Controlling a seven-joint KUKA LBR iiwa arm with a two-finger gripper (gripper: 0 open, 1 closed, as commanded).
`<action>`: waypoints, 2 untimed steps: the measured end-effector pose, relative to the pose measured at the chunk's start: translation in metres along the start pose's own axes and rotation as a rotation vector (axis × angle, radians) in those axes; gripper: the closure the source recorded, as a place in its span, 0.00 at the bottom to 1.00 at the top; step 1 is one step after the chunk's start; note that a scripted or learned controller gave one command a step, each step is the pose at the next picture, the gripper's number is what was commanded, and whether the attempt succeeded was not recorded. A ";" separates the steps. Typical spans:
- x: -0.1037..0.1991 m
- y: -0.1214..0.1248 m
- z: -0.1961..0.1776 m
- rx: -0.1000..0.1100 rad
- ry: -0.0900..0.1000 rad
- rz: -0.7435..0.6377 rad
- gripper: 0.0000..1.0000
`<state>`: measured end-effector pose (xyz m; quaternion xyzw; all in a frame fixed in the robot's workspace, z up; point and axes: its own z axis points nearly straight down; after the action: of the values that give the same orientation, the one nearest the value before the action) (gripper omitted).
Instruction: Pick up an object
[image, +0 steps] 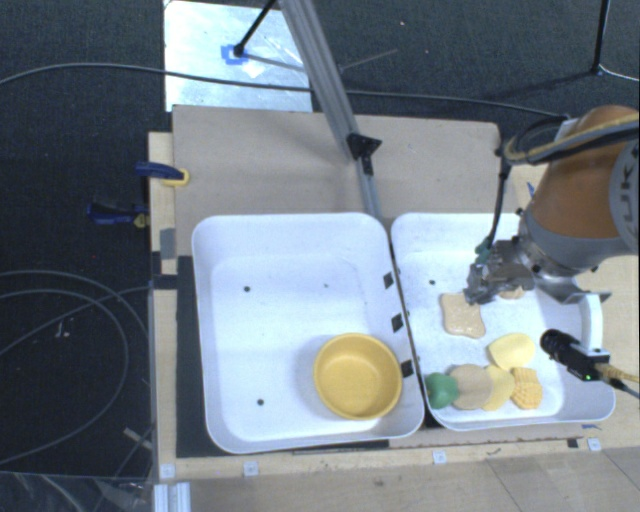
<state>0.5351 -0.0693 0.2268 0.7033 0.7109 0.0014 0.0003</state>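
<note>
Grey gripper (487, 283) hovers low in my right bin (420, 250), just above a tan flat piece (462, 317); I cannot tell its state. Left bin (215, 240) holds a yellow bowl (357, 375).

Bench (300, 160) (tan) under two white bins (290, 260)

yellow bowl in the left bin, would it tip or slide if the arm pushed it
The yellow bowl sits upright and looks wide and shallow, so it would probably slide rather than tip. It looks like thin plastic, so likely light. It lies near the left bin front right corner, so a push could wedge it against the wall.
</note>
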 end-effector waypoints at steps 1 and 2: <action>0.041 0.023 0.003 0.000 0.000 0.001 1.00; 0.097 0.041 0.010 0.001 0.001 -0.001 1.00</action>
<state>0.5749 0.0287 0.2168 0.7031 0.7111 0.0015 -0.0002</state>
